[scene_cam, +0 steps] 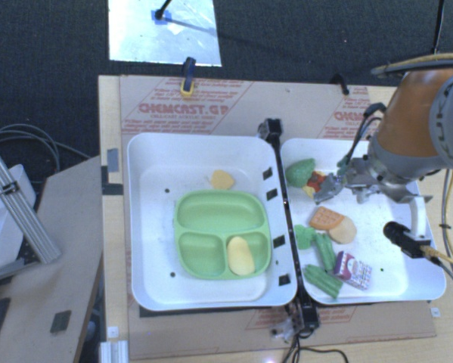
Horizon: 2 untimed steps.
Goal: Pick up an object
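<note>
My gripper (pixel 327 189) hangs low over the far left part of the right bin (pixel 419 282), at the end of the grey and orange arm (pixel 411 123). It sits right beside a small red and yellow piece (pixel 314 181) and a green toy vegetable (pixel 299 172). Nearer the front lie an orange waffle-like piece (pixel 326 218) and a tan round piece (pixel 343 231). I see nothing lifted off the bin floor.
The right bin also holds several green pieces (pixel 324 252) and a purple and white packet (pixel 352 270) near its front. The left bin (pixel 147 203) bears a green divided tray (pixel 211 218) with a yellow piece (pixel 241 255) inside, and an orange-yellow piece (pixel 222 179) behind it.
</note>
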Tool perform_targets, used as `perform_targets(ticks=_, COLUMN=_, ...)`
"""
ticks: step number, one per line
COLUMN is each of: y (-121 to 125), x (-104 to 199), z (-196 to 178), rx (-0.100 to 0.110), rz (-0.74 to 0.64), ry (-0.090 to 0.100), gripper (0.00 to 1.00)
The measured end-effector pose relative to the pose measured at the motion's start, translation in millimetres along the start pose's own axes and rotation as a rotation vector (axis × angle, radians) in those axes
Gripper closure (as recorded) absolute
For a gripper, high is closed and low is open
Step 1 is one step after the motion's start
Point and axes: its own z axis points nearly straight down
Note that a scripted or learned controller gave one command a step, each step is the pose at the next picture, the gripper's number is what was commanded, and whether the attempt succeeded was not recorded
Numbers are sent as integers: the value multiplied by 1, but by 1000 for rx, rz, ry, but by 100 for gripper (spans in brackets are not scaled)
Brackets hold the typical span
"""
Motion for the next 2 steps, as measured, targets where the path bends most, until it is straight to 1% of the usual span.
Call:
perform_targets(ticks=1, y=67, x=-56, z=-24, rx=-8, rz=1, ry=-4, gripper=0)
perform_targets(ticks=2, y=26, x=-17, z=100, rx=7, rz=-1, ry=2, gripper=0)
